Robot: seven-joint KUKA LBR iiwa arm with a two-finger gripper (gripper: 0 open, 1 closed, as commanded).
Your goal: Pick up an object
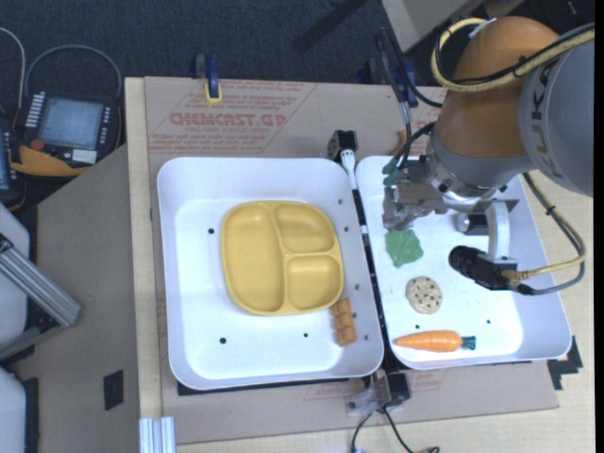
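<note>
My two-finger gripper (404, 217) hangs over the right shallow white bin (538, 333), directly above the flat green leaf-shaped piece (405, 246). I cannot tell its state. Nearer the bin's front lie a round chocolate-chip cookie (424, 294) and an orange carrot with a green top (432, 342). The left white bin (184, 253) holds a yellow three-compartment plastic plate (281, 257) and a small brown waffle-like piece (343, 321) just beside it.

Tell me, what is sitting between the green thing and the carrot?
In the camera view, a chocolate chip cookie lies on the white bin floor between the green leafy piece and the carrot, touching neither.
</note>
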